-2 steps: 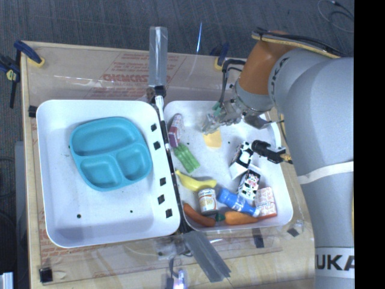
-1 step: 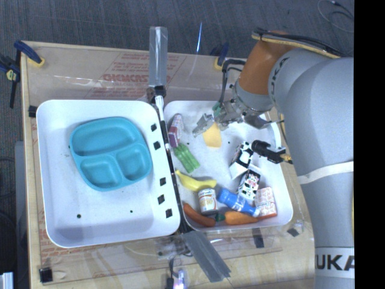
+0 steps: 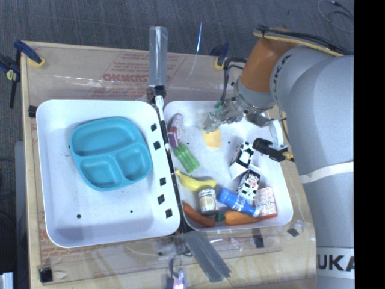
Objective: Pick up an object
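Observation:
My gripper (image 3: 212, 124) hangs low over the far part of the right bin (image 3: 285, 188), at the end of the grey arm with the orange band. A small yellow block (image 3: 212, 139) lies directly beneath its tip, touching it or nearly so. To the left are a maroon bottle (image 3: 175, 130) and a green stick-shaped item (image 3: 187, 159). A black-and-white figure (image 3: 243, 156) lies to the right of the block.
The near end of the right bin holds a banana (image 3: 196, 182), a small jar (image 3: 207, 200), a carrot (image 3: 242, 218), a blue item (image 3: 233, 200) and a red-white packet (image 3: 266, 202). A blue divided plate (image 3: 110, 152) lies in the left bin (image 3: 54, 215).

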Controlling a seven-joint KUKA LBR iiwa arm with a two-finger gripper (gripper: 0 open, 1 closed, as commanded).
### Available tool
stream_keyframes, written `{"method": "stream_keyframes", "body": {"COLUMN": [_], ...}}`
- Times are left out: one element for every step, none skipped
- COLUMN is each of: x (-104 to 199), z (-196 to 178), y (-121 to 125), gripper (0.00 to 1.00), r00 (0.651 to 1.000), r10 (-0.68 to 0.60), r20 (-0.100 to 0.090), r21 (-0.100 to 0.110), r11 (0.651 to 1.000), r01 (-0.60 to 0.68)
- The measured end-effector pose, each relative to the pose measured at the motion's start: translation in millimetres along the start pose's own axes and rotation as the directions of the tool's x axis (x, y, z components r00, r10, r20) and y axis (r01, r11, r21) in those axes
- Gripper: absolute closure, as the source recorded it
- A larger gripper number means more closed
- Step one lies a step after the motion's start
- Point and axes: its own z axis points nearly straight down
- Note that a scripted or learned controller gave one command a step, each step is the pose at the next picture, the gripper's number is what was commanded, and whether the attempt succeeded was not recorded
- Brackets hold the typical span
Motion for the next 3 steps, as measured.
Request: {"method": "stream_keyframes", "body": {"x": [0.1, 0.3, 0.4], "z": [0.1, -8.8, -8.7], "y": [0.0, 0.7, 0.7], "gripper": [0.00, 1.00, 0.00], "r00": [1.000, 1.000, 1.000], "r10": [0.000, -0.004, -0.004], "r20": [0.000, 0.000, 0.000], "r21": [0.000, 0.001, 0.001], "r11": [1.000, 1.000, 1.000], "r01": [0.000, 0.004, 0.004]}}
